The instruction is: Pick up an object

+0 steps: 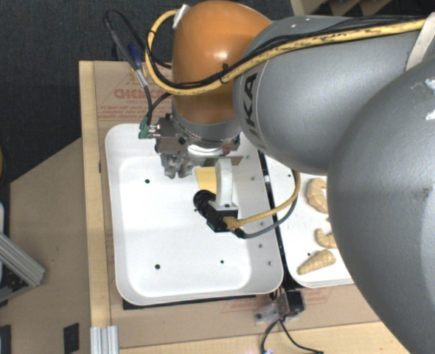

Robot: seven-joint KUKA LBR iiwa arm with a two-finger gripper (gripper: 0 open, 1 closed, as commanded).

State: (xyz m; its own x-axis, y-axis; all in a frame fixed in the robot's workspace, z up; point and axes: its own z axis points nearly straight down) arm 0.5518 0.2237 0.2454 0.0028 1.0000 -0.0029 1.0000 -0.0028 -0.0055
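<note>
My gripper [173,166] hangs low over the far part of the left white bin [166,249], under the orange wrist band. Just to its right a flat pale-yellow piece [204,178] lies on the bin floor, partly hidden by the wrist and its bracket. I see nothing held in the gripper. In the right bin [304,226] lie three beige, lumpy things: one at the far side [318,194], a small one in the middle [325,237], and a cone-shaped one [317,261] near the front edge.
The grey arm covers most of the right bin and the upper right of the view. Brown cardboard [92,161] borders the left bin. A small black connector [291,302] and cable lie at the bench front.
</note>
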